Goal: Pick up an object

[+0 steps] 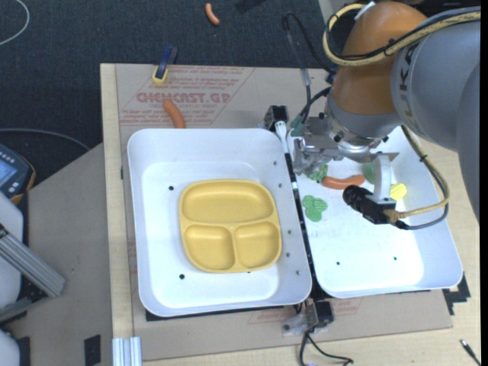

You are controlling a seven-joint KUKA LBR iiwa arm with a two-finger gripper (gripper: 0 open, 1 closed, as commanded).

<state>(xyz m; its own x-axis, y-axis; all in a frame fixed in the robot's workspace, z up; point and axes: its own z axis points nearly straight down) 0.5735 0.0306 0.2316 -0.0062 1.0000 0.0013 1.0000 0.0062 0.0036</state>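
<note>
Plastic, smooth and yellow, a rounded three-part plate [229, 225] lies flat in the left bin [149, 227]. In the right bin [404, 269], by the dividing edge, sits a small bumpy green piece [314, 207]. Beyond it a slim orange carrot [343, 181] lies lengthwise left to right, just under the gripper [335, 158], whose claw state I cannot tell.
</note>
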